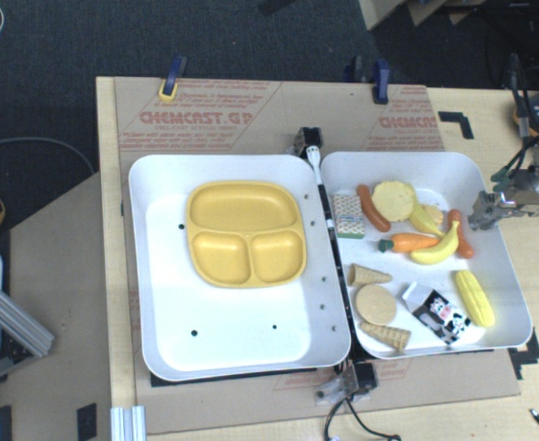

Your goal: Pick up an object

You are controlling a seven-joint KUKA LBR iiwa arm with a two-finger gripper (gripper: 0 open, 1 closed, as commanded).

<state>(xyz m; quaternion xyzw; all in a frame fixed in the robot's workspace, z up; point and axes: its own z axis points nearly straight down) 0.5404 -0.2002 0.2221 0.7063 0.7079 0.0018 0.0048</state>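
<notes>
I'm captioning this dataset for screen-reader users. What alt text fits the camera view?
Two shallow white bins sit side by side on a bench: the left bin holds a yellow divided plate, and the right bin holds toy food, including a banana, carrot, corn cob and ice cream cones. The gripper hovers at the right bin's right edge.

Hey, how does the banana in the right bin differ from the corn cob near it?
The banana is curved and smooth, while the corn cob is straight with a ridged surface. The banana lies roughly crosswise in the right bin, touching the carrot, whereas the corn cob lies lengthwise by the bin's right wall, apart from the other food. The banana is a slightly paler yellow. Both are yellow toy foods lying flat.
</notes>
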